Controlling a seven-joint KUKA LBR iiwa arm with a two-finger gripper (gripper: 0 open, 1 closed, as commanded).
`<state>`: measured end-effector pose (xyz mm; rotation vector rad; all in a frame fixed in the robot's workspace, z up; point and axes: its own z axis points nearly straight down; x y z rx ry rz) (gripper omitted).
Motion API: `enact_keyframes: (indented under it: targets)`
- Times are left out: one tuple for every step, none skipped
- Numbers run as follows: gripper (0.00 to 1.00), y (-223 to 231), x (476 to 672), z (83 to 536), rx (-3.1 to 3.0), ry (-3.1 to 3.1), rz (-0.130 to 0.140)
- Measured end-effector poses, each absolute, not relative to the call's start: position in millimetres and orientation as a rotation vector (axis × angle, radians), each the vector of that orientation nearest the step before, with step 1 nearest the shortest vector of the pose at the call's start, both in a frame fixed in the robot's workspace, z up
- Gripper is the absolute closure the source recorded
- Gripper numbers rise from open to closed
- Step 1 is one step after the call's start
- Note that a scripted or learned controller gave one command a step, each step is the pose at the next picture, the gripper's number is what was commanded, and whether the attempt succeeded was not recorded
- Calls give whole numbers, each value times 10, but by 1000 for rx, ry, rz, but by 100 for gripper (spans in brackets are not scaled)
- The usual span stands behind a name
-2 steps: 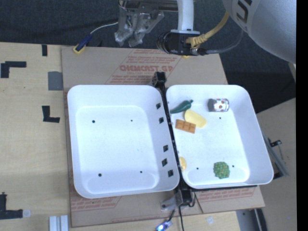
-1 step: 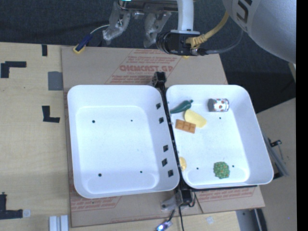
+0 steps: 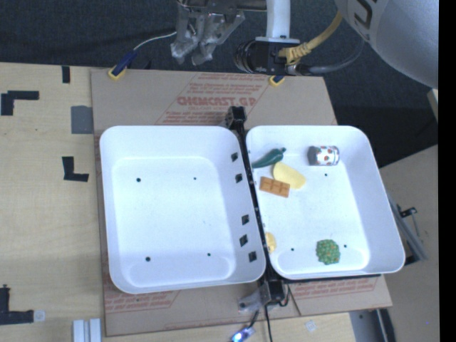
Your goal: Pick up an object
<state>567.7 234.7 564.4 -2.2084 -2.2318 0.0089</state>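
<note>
Fingers of the gripper (image 3: pixel 201 40) hang at twelve o'clock, well beyond both bins, over the dark strip past the desk (image 3: pixel 43 141); how far apart they stand I cannot tell, and nothing shows between them. Inside the right bin (image 3: pixel 370 191) sit a green pepper (image 3: pixel 268 157), a yellow piece (image 3: pixel 289 176) and a brown waffle (image 3: pixel 275 187) close together at ten o'clock, a small can (image 3: pixel 323 155) at one, a green ball (image 3: pixel 328 251) at five.

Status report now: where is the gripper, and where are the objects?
Gripper raised behind the bins, holding nothing. Objects in right bin: green ball, small can. Path clear.
</note>
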Motion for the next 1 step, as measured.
enact_keyframes:
  targets:
    - [0, 2347, 5677, 5638, -2208, -2231, 10]
